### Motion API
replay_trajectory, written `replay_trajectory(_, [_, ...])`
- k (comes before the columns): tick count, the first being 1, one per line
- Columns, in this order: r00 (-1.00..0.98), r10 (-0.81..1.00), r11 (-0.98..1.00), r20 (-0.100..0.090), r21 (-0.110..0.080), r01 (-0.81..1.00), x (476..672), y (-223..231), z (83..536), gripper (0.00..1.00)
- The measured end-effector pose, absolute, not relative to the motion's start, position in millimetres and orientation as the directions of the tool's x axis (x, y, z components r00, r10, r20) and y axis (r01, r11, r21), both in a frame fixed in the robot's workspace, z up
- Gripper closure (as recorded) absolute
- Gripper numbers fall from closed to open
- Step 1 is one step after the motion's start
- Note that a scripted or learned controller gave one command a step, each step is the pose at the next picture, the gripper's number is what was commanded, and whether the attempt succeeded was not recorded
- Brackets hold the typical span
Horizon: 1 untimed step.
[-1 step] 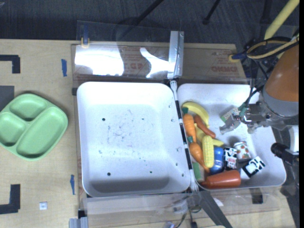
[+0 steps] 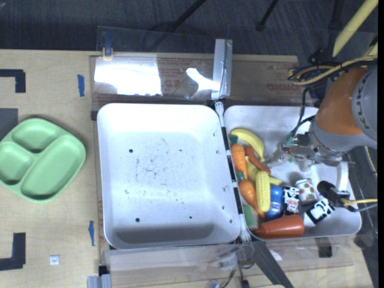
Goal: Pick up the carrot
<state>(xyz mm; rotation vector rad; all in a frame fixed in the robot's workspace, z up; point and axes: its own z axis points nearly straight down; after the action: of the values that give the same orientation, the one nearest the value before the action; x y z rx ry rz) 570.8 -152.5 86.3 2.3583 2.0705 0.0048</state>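
Hanging over the right bin (image 2: 351, 218), the gripper (image 2: 294, 152), whose state cannot be told, sits right of the carrot (image 2: 239, 159), which lies against the bin's left wall beside the corn (image 2: 263, 188), long axis running near-to-far.

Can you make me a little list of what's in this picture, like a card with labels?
left bin: white, scuffed inside
right bin: holds a pile of toy food
carrot: orange, along the right bin's left wall
banana: yellow, at the top of the pile
corn: yellow, middle of the pile
green plate: on the bench, far left
gripper: over the right bin, right of the carrot
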Motion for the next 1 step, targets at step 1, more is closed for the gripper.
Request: replay_trajectory(1, [-0.105, 0.994, 0.105, 0.001, 0.000, 0.994, 546.9, -199.4, 107.6, 0.00])
